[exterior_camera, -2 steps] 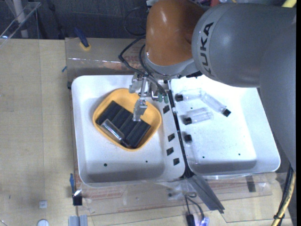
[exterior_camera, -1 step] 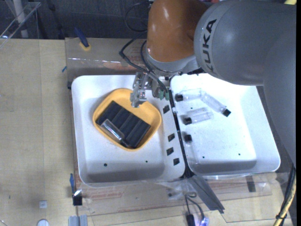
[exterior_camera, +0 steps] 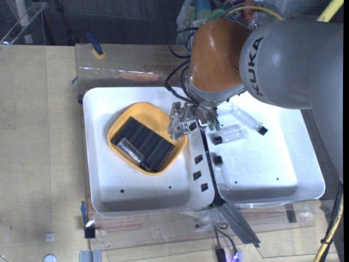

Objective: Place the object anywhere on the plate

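A yellow plate (exterior_camera: pixel 122 123) sits in the left white bin (exterior_camera: pixel 103 184). On the plate lies a black ridged rectangular object (exterior_camera: pixel 146 141) with a clear piece at its near-left end. My gripper (exterior_camera: pixel 181 130) hangs over the plate's right rim, just right of the black object and apart from it. It is open, with nothing between its fingers. The orange wrist band (exterior_camera: pixel 218 56) and grey arm hide the back of the divider between the bins.
In the right bin (exterior_camera: pixel 283 173) lie two clear tubes with black caps (exterior_camera: pixel 248 119) (exterior_camera: pixel 226 135), close to the gripper's right. Small black marks run along the divider (exterior_camera: pixel 204 173). Cables trail at the front edge.
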